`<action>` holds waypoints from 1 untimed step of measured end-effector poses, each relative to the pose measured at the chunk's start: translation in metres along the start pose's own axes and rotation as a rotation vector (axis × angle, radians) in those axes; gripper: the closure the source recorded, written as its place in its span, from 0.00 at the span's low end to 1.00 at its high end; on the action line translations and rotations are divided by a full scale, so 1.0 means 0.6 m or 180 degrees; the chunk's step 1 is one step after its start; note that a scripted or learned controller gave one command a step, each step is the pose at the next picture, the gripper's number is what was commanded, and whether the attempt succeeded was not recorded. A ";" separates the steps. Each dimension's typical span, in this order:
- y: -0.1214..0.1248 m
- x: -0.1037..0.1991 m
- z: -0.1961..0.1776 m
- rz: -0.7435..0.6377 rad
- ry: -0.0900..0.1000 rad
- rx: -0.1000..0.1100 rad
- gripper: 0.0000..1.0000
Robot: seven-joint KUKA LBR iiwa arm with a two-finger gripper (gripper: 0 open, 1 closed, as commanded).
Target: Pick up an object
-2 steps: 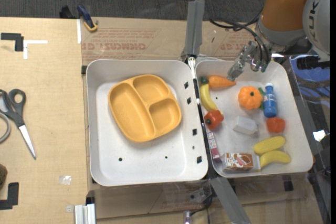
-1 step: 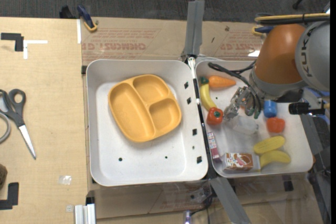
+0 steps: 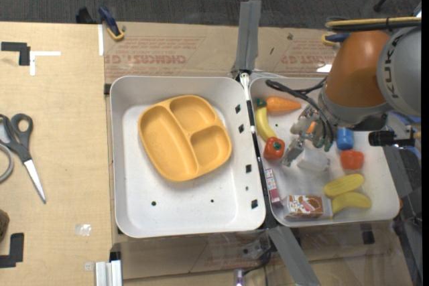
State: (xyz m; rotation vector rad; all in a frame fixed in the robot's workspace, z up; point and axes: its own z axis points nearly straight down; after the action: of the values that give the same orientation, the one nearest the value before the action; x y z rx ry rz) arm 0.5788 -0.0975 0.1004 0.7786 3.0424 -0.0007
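The right bin (image 3: 385, 211) holds several toy foods. An orange carrot (image 3: 284, 104) lies at the back, with a small yellow banana (image 3: 262, 124) in front of it by the left wall. Beside the banana sits a red pepper (image 3: 273, 149). My gripper (image 3: 298, 144) hangs low over the middle of this bin, just right of the red pepper and apart from it. A pale, whitish object (image 3: 312, 161) lies right beneath it. Nothing shows as held. A blue piece (image 3: 344, 138) and an orange-red piece (image 3: 352, 159) lie to the gripper's right.
Two yellow pieces (image 3: 346, 192) and a small printed box (image 3: 305, 205) lie at the right bin's front. The left bin (image 3: 127, 211) holds a yellow divided plate (image 3: 184, 137). Scissors (image 3: 23, 151) lie on the wooden bench at far left. The arm's orange band (image 3: 358, 74) looms over the right bin's back.
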 end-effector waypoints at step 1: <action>-0.017 -0.069 0.012 0.0531 -0.0011 -0.0002 0.00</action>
State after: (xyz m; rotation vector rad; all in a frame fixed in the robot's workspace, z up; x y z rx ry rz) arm 0.6101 -0.1263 0.0929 1.0284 2.9636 -0.0008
